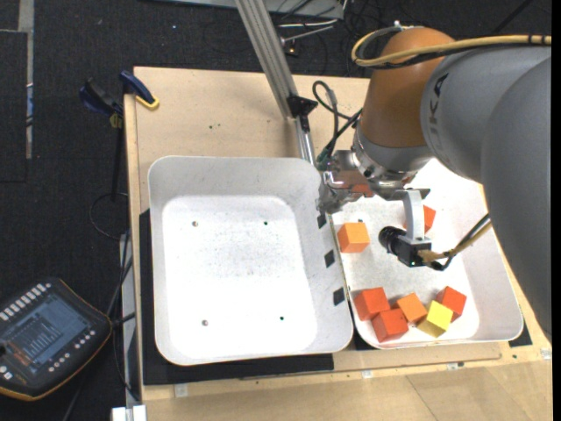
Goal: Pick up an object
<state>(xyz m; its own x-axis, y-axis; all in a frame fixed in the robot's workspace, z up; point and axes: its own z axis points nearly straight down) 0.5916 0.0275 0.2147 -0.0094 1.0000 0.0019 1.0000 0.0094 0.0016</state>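
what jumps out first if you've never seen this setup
The big grey arm with its orange band looms over the right bin. Below it, one orange block sits alone by the gripper, and a cluster of red, orange and yellow blocks crowds the bin's near edge.

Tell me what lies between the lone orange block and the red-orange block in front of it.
Nothing: the camera view shows only bare bin floor between the orange block and the red-orange block.
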